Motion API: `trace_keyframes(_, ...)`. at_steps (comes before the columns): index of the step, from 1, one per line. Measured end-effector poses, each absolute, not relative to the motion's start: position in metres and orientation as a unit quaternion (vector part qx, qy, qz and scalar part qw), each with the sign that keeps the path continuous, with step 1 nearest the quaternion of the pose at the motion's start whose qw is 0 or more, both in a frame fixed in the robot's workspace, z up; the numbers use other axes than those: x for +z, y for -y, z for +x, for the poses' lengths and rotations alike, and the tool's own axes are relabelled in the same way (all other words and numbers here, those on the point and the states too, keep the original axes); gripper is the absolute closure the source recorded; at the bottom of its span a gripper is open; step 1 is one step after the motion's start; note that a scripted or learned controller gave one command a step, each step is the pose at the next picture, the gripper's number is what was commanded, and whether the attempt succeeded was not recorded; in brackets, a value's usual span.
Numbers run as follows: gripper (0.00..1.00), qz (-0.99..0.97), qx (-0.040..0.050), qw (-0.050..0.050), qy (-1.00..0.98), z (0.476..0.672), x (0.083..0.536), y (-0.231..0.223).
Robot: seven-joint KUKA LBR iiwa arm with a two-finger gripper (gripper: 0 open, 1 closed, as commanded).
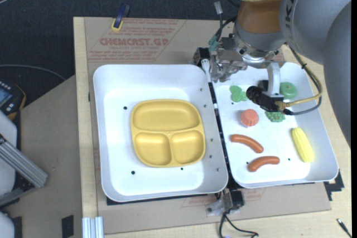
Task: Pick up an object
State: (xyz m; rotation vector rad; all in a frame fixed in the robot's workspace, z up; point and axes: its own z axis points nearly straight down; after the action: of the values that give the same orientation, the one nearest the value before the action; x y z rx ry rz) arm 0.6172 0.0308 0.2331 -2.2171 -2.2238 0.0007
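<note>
1. The pincer (222, 68) hangs over the far left corner of the right bin (319, 120), right by the rim where the two bins meet. Whether it is wide or narrow: cannot tell from here, the wrist covers it.
2. Nearest candidate for picking is a green leafy piece (238, 93), just near-right of the pincer and apart from it.
3. Near of that lies a reddish round piece (249, 117). A small green piece (275, 116) sits to its right.
4. A green disc (288, 88) lies further right, toward the far side.
5. Near half of the right bin: two sausages, the upper sausage (246, 142) and the lower sausage (263, 163), close together. A yellow corn cob (302, 144) lies to their right.
6. The left bin (111, 120) holds a yellow divided tray (167, 132), roughly in its middle.
7. A blue and yellow clip (119, 18) lies on the cardboard (167, 42) beyond the bins.
</note>
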Motion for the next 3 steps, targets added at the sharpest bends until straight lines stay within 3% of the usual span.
trace_keyframes(1,1.0,-0.708,0.0006,0.0,0.707,0.622,0.228,-0.017)
trace_keyframes(2,1.0,-0.707,0.001,0.001,0.707,0.613,0.229,-0.028)
trace_keyframes(3,1.0,-0.707,-0.0011,-0.002,0.707,0.629,0.231,-0.021)
